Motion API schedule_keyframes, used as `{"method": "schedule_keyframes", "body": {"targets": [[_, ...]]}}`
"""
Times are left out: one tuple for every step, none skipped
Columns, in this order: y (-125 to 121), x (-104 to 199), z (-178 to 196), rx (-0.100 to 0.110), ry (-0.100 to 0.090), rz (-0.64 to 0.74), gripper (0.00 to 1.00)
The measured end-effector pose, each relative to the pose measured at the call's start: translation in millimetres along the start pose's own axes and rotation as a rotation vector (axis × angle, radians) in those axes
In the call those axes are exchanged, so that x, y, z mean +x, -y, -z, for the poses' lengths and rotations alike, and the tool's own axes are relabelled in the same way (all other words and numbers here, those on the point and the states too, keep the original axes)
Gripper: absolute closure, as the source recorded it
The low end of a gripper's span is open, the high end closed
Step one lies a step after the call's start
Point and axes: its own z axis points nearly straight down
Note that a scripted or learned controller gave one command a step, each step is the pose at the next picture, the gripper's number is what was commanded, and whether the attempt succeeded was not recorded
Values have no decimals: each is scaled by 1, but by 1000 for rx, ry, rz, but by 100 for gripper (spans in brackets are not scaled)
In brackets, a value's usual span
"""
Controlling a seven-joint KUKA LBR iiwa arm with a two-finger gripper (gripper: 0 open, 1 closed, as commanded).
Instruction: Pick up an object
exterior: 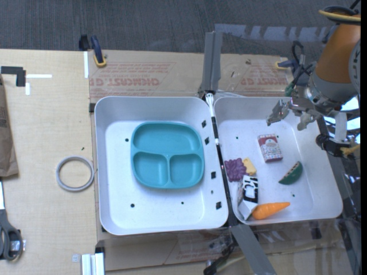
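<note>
The right bin [321,208] holds a red and white box [269,148], a green watermelon slice [291,173], an orange carrot [269,210], a purple grape bunch [234,168], a small yellow piece [249,166] and a black and white carton [248,190]. My gripper [290,117] hangs over the bin's far side, above and beyond the red box, with its fingers spread open and nothing between them. The grey arm with its orange band [338,53] comes in from the upper right.
The left bin [109,211] bears a teal divided plate [168,154]. A grey ring [75,173] lies on the bench to the left. A grey divider post [210,62] stands between the bins at the back. Blue clamps [96,49] sit on the cardboard.
</note>
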Motion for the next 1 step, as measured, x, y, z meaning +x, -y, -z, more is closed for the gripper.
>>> {"method": "schedule_keyframes", "body": {"targets": [[48, 15, -84, 1, -1, 38, 0]]}}
